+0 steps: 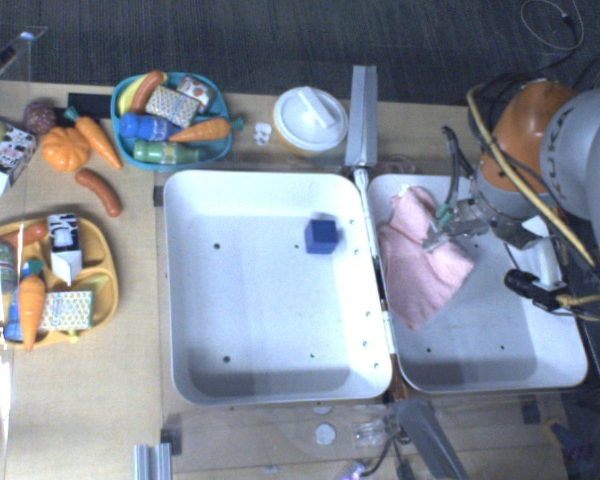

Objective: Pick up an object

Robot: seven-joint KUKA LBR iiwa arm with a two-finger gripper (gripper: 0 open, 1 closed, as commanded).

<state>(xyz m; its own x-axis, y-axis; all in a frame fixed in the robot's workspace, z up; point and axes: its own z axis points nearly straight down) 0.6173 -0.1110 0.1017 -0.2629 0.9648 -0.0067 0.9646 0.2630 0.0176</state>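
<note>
Cloth (420,258) is the candidate: pink, lying crumpled in the right bin (500,363), upper-left part, one edge draped toward the divider between the bins. Hand (446,230) is down on its upper right portion, at or touching the fabric. I can't tell from this angle whether the fingers are spread or pinched, or whether any fabric is between them, so I'm not calling it a grasp.

Handling, my read: soft, light, no stiffness. It'll sag and trail when lifted, and a shallow pinch may slip off a single layer. Best hold is a raised fold or bunched ridge near the middle, not a flat edge. Flat areas give the fingers nothing to bite; they'd scrape the bin floor.

Alternative is the blue cube (322,235) in the left bin (270,368), upper right area, sitting alone, well apart from the walls. Rigid, small, flat sides, so an easier squeeze across two opposite faces, but it's across the divider from where the hand is now.

Toy food trays and the white lid (313,116) on the desk (130,388) sit outside the bins; I'm ignoring those.
</note>
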